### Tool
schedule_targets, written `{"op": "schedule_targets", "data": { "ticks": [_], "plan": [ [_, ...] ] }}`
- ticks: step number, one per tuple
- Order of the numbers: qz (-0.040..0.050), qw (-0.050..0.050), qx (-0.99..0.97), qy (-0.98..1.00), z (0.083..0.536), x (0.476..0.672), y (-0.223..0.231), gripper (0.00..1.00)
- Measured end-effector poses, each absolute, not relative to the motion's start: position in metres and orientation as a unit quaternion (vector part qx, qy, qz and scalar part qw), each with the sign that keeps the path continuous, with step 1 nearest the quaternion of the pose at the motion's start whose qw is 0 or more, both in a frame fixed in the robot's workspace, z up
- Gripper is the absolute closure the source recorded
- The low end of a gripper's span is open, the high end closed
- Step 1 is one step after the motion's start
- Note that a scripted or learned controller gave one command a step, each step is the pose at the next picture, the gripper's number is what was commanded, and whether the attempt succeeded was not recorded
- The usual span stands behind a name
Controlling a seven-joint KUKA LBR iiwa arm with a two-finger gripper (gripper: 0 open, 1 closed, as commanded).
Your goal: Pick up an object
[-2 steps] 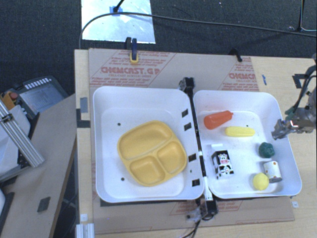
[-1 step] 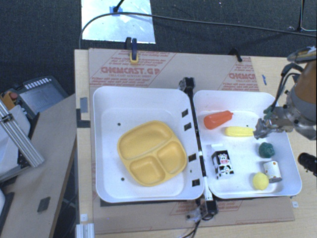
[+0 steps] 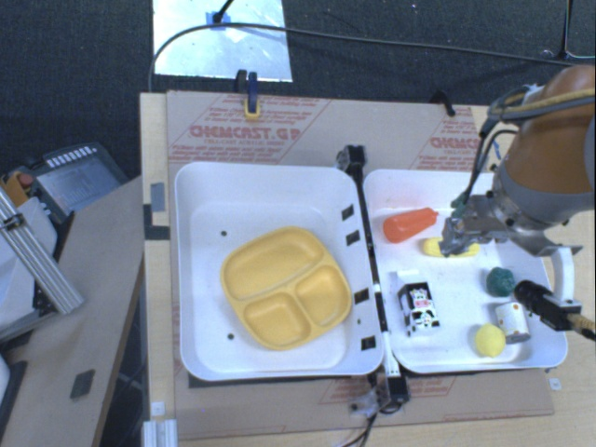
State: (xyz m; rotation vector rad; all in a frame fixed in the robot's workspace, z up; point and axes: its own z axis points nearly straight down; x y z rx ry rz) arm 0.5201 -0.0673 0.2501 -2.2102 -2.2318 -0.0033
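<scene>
Now the gripper (image 3: 454,240) is down on a yellow object (image 3: 434,247) near the right bin's (image 3: 447,359) far edge (beside an orange carrot (image 3: 410,223)); its opening I cannot tell.

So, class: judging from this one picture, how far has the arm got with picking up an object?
Done: the end effector is down in the right bin, at a small yellow object beside the orange carrot. In hand: nothing visibly lifted; its grip can't be judged. Left: grasp and raise it.
</scene>
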Motion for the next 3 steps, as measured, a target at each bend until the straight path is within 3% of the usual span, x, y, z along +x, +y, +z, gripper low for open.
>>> {"op": "schedule_targets", "data": {
  "ticks": [3],
  "plan": [
    [-0.0015, 0.000, -0.704, -0.711, 0.233, 0.559, 0.098, 1.00]
  ]
}}
